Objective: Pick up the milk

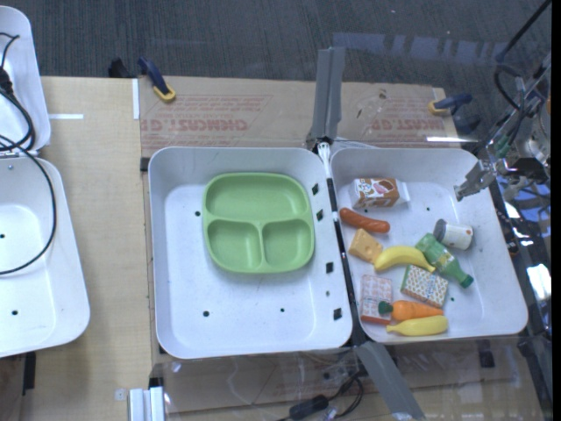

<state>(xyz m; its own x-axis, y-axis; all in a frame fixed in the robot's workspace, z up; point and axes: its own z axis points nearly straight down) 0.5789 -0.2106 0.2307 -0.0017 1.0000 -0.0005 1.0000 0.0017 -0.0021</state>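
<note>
**Well, the claw is hanging at the rim while the milk is waiting across the bin**

Well, from where I am standing, the wooden bench (105,235) is carrying both white bins side by side. The left bin (175,323) is holding nothing but a green divided plate (259,222). The right bin (495,292) is holding all the toy food. The arm (519,140) is reaching in from three o'clock, and its gripper (469,185) is hanging over the right bin's two o'clock edge. Whether that claw is released or clenched I cannot tell, as it is showing too small and dark; nothing is showing in its grasp.

The milk (379,193), a small brown-and-white carton, is lying at about eleven o'clock in the right bin, well apart from the gripper. A red sausage (364,222) is lying just beside it at six o'clock, and a cheese wedge (365,246) is sitting below that. A banana (401,257), a green bottle (443,261) and a white cup (454,233) are crowding the bin's middle.

What I am worrying about is the approach. The carton seems to be lying on its side close to the dividing wall at nine o'clock. A descent drifting that way is likely to be knocking the wall, while one drifting toward six o'clock is risking a pinch on the sausage instead. A grip across the carton's wide face may also be slipping off.
</note>
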